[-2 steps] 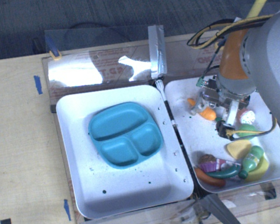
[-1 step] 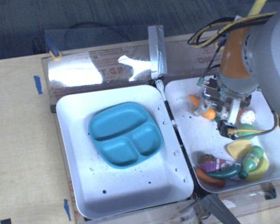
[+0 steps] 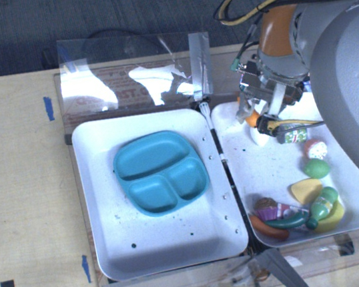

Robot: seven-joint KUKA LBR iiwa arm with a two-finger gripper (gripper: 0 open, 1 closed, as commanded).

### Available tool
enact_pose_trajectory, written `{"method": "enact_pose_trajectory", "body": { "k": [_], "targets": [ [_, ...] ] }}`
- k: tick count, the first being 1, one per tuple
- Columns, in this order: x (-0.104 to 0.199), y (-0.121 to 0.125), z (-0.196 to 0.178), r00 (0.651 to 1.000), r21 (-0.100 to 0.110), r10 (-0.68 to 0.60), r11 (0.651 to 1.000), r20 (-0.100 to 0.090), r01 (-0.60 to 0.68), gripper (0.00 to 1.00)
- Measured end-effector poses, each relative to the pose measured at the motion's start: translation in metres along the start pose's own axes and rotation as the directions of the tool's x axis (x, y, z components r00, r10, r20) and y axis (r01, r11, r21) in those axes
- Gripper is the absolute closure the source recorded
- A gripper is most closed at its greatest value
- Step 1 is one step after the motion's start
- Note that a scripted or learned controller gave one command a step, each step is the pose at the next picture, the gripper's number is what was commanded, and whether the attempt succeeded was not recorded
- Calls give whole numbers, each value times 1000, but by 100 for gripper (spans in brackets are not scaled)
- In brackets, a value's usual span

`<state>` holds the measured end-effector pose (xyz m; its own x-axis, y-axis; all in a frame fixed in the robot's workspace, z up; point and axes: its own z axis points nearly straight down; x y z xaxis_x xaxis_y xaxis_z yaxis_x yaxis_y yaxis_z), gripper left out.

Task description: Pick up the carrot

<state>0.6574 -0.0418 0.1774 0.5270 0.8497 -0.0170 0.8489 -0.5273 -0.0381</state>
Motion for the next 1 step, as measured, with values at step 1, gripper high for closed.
{"method": "enact_pose_trajectory", "body": {
  "k": [1],
  "targets": [
    [32, -34, -83, 1000, -42, -4, 999, -20, 3, 100]
  ]
}}
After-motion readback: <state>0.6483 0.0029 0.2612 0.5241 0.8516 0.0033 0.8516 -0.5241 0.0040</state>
